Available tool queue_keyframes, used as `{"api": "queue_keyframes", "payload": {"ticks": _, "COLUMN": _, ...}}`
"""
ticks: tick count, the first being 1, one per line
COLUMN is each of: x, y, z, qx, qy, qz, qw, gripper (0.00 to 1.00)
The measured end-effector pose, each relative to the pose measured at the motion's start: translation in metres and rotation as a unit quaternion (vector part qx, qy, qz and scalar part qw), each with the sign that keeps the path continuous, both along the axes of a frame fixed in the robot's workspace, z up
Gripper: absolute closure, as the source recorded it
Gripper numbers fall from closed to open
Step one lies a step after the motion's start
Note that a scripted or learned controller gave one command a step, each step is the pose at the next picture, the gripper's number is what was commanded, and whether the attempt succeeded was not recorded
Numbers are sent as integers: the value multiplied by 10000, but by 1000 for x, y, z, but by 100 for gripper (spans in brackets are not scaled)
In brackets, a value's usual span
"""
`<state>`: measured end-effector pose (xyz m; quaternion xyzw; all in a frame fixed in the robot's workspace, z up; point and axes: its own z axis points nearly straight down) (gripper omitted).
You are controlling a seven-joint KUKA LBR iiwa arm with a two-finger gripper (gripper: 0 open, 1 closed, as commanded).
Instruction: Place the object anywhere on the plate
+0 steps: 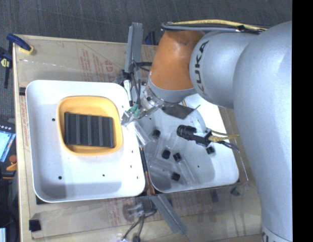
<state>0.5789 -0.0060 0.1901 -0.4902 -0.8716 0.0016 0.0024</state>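
A yellow plate point(88, 105) sits in the left bin point(50, 165), toward the bin's far side. A dark ridged block point(91, 129) lies flat on the plate, covering most of its middle. The grey arm point(247, 64) reaches over the right bin point(224, 171), and its gripper point(133, 112) hangs at that bin's far left corner, by the seam between the bins. I cannot tell whether the jaws are released or clenched. Several small black pieces point(175, 176) lie scattered on the right bin's floor.
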Motion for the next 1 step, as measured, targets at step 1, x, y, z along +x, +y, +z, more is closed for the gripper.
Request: {"api": "queue_keyframes", "payload": {"ticks": 1, "x": 0, "y": -1, "z": 0, "qx": -2, "qy": -3, "qz": -2, "qw": 10000, "gripper": 0}}
